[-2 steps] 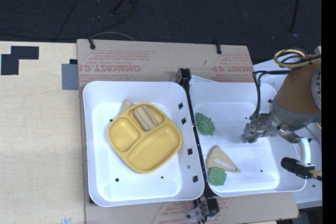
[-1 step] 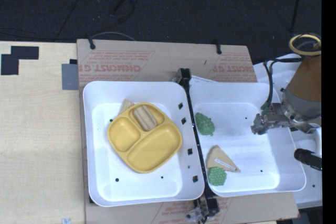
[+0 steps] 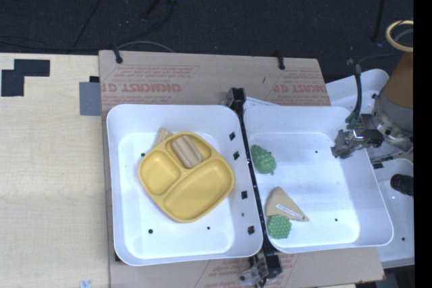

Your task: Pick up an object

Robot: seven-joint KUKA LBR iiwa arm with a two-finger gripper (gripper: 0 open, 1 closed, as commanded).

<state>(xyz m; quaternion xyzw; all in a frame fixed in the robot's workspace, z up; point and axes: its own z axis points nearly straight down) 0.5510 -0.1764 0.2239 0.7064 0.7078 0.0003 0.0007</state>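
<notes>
Claw point(image 3: 342, 147) over right bin point(image 3: 351, 209) edge, nothing in it; can't tell if open. Green toys point(image 3: 263, 160) near divider.

Red block lettering runs across the brown cardboard sheet point(image 3: 202, 77) lying under the two white bins, printed upside down to the camera. One line sits at upper centre of the frame, just above the left bin point(image 3: 128, 145); it appears to read "CHEMCREST", though the letters are too soft to be sure. A second red line to its right, above the right bin point(image 3: 364, 165), and another at the bottom edge of the frame cannot be read.
</notes>
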